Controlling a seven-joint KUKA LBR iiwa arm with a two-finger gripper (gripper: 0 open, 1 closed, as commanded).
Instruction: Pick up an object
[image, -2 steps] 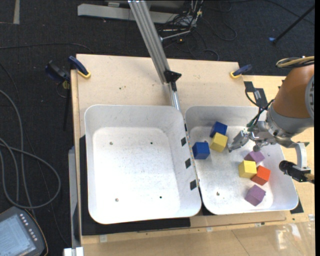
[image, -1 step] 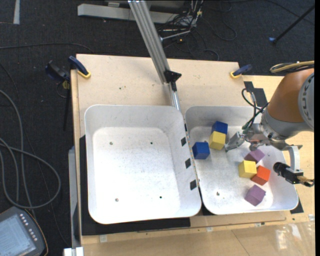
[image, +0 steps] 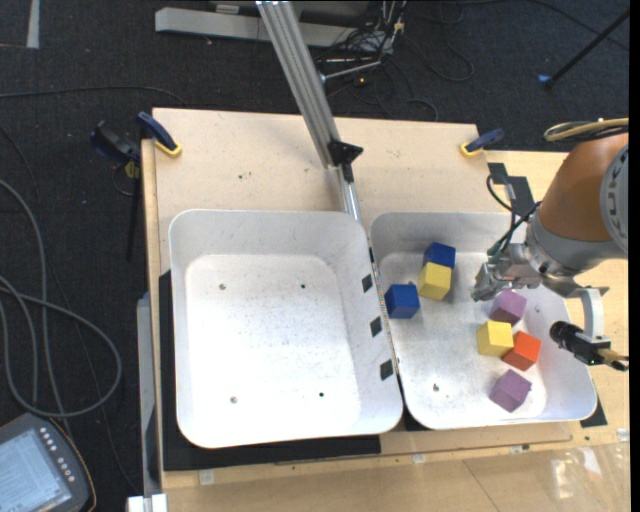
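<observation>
Camera view, wooden bench (image: 260, 160), dark carpet (image: 70, 250)

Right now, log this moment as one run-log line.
task: pick up an object | gripper: above right bin, beside upper purple block | nothing visibly held | left bin

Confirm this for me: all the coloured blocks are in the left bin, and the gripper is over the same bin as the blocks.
One detail is wrong: the blocks, such as the blue block and the orange block, lie in the right bin, not the left bin. The camera view shows this. The rest holds: the gripper is over the same bin as the blocks.
</observation>
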